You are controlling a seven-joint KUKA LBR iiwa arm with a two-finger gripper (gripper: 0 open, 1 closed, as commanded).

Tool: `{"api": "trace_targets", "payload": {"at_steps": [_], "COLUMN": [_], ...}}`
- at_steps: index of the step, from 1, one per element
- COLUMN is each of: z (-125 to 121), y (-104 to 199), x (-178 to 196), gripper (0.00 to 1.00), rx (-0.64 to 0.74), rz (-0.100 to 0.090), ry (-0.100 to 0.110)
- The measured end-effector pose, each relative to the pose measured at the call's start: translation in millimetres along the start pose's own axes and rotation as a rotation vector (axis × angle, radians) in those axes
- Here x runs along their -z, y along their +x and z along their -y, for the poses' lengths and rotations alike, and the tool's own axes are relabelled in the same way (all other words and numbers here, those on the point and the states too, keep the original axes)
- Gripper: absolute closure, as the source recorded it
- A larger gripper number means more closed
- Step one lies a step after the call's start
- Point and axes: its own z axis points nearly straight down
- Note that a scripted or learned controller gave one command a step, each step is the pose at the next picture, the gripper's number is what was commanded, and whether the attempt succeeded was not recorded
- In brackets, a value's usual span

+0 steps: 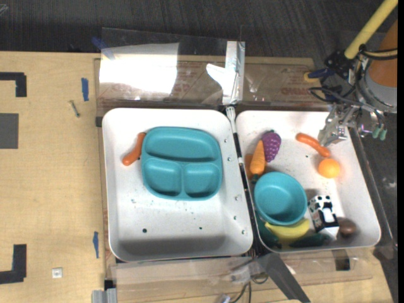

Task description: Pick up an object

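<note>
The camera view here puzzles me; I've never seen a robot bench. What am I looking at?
One camera looks down at a slant on two shallow white bins. The grey arm reaching in from the right is a robot; its hand hangs over the right bin's far corner, beside an orange carrot. Nothing shows between its fingers. That bin also holds an orange ball, purple grapes, a teal bowl and a banana. The left bin holds a teal divided plate.
</note>
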Motion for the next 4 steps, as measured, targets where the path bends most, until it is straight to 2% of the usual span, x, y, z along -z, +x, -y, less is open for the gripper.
{"api": "trace_targets", "payload": {"at_steps": [1, 2, 3, 4], "z": [0.4, 18.4, 13.0, -4.2], "y": [1.7, 0.8, 14.5, 24.5], "x": [-3.7, -86.6, -99.9, -99.2], "gripper": [0.00, 0.00, 0.00, 0.00], "rx": [-0.001, -0.033, -0.208, -0.302], "rz": [-0.007, -0.004, -0.011, -0.010], "ry": [0.000, -0.001, 0.000, 0.000]}}
